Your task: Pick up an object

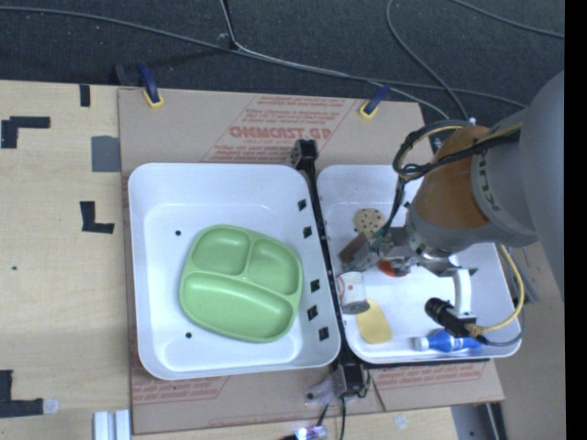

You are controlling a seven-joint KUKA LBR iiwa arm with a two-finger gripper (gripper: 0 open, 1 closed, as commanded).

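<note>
Two shallow white bins sit side by side on the counter (55, 291), probably so that things can be lifted from one and dropped in the other. The left bin (151, 191), in the left middle of the frame, holds a green divided plate (240, 282) lying flat, well apart from the arm. The right bin (344, 183), right of centre, carries the small things worth trying for. A white and red scrap (351, 289) lies near its left wall, with a tan speckled disc (368, 219) above it. A yellow block (373, 324) sits toward the lower edge and a blue piece (447, 342) at the lower right. The arm (459, 195) reaches in from the right and hangs low over this bin, its jaws set between the disc and the scrap, seemingly lined up for a grab there. Whether the jaws are wide or narrow I cannot tell. They read as a grey blur, and no thing can be made out in their grip. A red thing (394, 267) peeps out just beneath the wrist, mostly hidden and too covered to name. The arm's upper part is cut off at the right edge.
</note>
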